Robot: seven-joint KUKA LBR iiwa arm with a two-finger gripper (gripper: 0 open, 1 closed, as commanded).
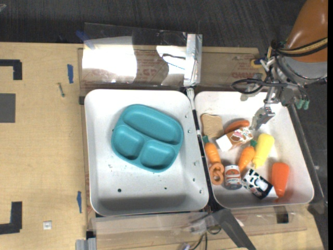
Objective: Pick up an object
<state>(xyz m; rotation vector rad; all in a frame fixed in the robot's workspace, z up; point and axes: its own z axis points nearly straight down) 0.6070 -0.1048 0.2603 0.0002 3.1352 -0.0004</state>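
My gripper (pixel 260 119) hangs over the upper part of the right bin (pixel 229 99), just right of a red-orange sausage (pixel 237 124) and above a yellow toy corn (pixel 264 149). Nothing shows in its grasp. Below it lie a white snack packet (pixel 237 138), a bread slice (pixel 210 124), two carrots (pixel 212 152) (pixel 246 158), a donut (pixel 216 173), a small can (pixel 232 177), a black-and-white carton (pixel 258 184) and an orange pepper (pixel 280 178).
The left bin (pixel 104 181) holds a teal divided plate (pixel 147 137). A clear taped sheet (pixel 140 61) stands behind the bins. The arm's grey wrist with cables (pixel 281 72) reaches in from the upper right. Brown bench (pixel 36 150) lies to the left.
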